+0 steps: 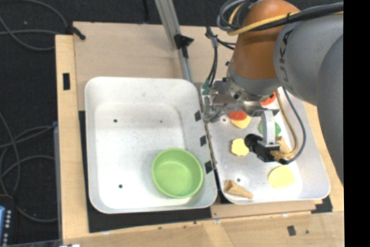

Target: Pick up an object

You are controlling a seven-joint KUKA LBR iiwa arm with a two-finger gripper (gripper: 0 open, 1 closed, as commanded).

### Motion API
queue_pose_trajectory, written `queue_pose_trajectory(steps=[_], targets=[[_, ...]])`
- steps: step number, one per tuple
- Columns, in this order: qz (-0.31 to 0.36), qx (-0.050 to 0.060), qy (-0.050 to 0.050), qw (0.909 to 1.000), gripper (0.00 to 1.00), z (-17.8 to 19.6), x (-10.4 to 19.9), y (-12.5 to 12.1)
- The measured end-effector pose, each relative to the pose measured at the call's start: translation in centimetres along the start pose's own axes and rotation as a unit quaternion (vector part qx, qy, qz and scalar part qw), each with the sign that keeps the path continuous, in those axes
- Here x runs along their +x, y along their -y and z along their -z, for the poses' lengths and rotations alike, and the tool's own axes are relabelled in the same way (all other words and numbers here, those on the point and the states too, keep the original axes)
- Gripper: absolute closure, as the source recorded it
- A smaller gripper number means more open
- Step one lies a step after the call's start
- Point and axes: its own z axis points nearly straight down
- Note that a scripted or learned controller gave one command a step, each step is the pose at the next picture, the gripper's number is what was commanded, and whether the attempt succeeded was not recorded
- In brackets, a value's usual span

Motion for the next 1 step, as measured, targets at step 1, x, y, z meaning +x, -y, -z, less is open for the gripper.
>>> queue_pose_trajectory(steps=[1], targets=[[0.002, 0.000, -0.001, 1.0000, 1.00, 0.10, 5.78, -2.62]])
